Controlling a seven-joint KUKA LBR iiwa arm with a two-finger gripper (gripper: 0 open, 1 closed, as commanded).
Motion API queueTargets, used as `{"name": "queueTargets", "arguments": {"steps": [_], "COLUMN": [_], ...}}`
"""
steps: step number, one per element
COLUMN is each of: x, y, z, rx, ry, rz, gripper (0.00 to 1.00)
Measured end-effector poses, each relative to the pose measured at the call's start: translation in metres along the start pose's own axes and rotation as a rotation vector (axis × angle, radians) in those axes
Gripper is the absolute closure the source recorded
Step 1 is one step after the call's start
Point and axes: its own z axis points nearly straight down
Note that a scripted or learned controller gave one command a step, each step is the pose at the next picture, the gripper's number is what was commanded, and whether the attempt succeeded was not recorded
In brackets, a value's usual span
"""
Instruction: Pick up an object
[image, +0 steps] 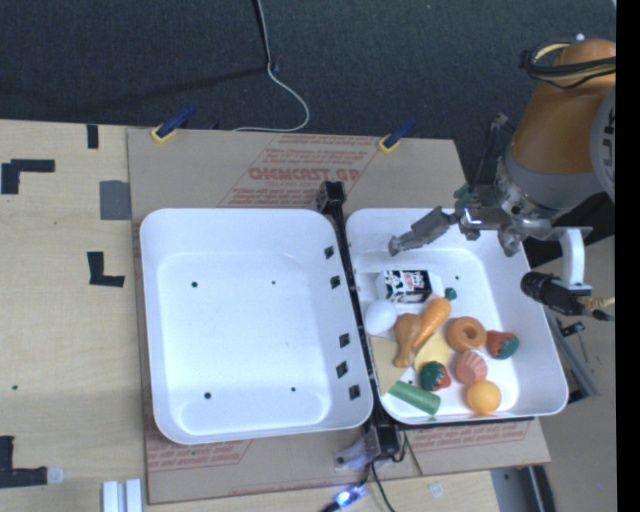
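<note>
The right bin holds a pile of toy food. A black-and-white carton lies near its middle, with a white egg shape just below it. An orange carrot, a tan drumstick, a donut, a green cucumber piece and an orange ball crowd the near half. My gripper reaches in from the right and hangs over the bin's far left part, above and slightly left of the carton. I see nothing held in it.
The left bin sits beside the right one, with a black divider between them. Both rest on a cardboard sheet. A red-and-green fruit lies near the right wall. A thin cable runs behind the bins.
</note>
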Motion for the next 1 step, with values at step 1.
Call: {"name": "queueTargets", "arguments": {"steps": [1], "x": [-0.0059], "y": [-0.0514], "z": [0.1286], "rx": [0.017], "ry": [0.003], "rz": [0.003], "gripper": [0.00]}}
